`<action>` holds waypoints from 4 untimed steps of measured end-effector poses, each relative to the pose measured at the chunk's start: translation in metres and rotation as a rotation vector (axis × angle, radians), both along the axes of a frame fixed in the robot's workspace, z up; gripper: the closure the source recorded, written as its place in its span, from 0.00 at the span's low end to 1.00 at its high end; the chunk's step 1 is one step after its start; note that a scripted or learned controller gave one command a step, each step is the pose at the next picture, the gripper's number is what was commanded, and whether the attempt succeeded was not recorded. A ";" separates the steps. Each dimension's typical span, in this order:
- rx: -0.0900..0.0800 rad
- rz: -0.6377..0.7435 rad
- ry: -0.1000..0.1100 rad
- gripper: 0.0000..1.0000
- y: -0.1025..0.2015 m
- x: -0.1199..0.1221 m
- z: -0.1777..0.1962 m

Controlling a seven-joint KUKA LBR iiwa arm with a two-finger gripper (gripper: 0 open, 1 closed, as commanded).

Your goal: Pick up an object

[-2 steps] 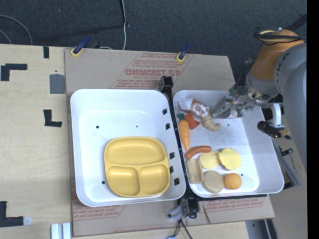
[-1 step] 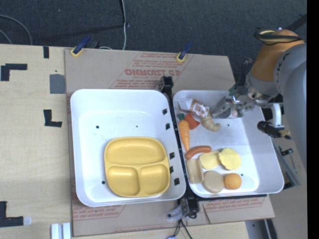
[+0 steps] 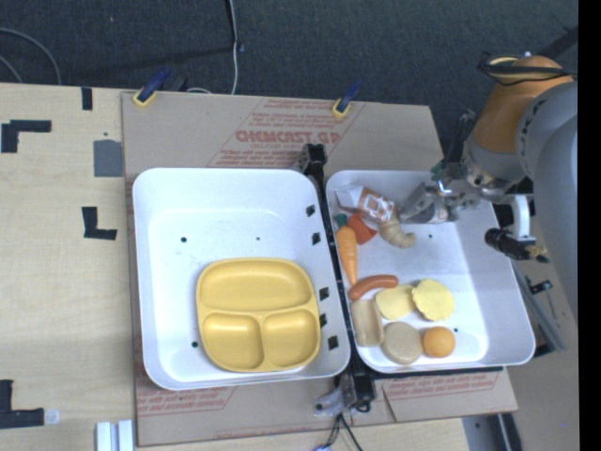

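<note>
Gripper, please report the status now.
Gripper low in right bin, upper part. Nothing seen held. Ginger piece just below it. Packet and carrot close by.

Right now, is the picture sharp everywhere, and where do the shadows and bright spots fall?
In the camera view, the yellow tray and the carrot look reasonably sharp; the gripper is soft and hard to read; the white bins' floors are bright and nearly washed out, as in the left bin; shadows beside the food are faint.
</note>
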State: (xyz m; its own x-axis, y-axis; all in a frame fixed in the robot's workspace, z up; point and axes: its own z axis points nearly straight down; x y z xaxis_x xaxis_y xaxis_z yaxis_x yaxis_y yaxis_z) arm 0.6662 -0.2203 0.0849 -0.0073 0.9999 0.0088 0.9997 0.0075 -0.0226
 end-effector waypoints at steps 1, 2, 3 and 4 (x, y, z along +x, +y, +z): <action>0.000 0.000 0.000 0.00 0.000 0.000 0.000; 0.000 0.000 0.000 0.00 0.000 0.000 0.000; 0.000 -0.001 -0.001 0.00 0.000 0.000 0.001; 0.000 0.000 0.000 0.00 0.000 0.000 0.000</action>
